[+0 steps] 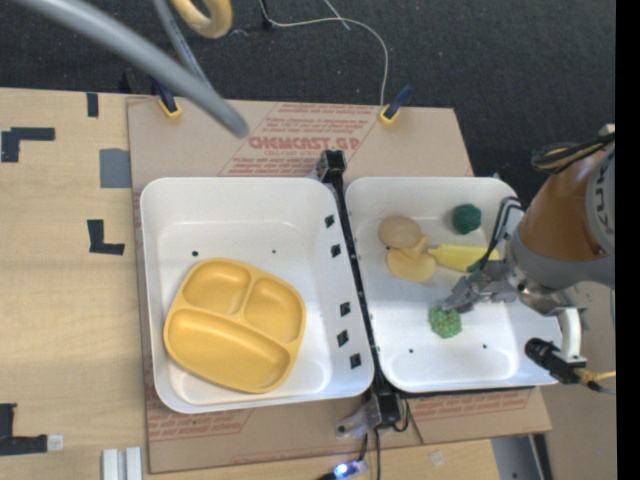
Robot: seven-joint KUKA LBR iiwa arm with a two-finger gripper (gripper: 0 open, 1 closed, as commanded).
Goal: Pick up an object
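The right bin [440, 368] holds a beige round object [399, 231], a pale yellow duck-like toy [410, 263], a yellow banana-shaped piece [460, 257], a dark green ball [466, 217] and a small bright green object [446, 321]. My gripper [465, 297] reaches in from the right and sits low in this bin, just above and right of the bright green object, below the banana piece. Its dark fingers point down-left toward the green object. Nothing is seen lifted between them.
The left bin [160, 218] holds a yellow divided plate [235, 323]. A black divider [345, 268] runs between the bins. The grey and orange arm [565, 228] covers the right bin's right rim. Cardboard lies under both bins.
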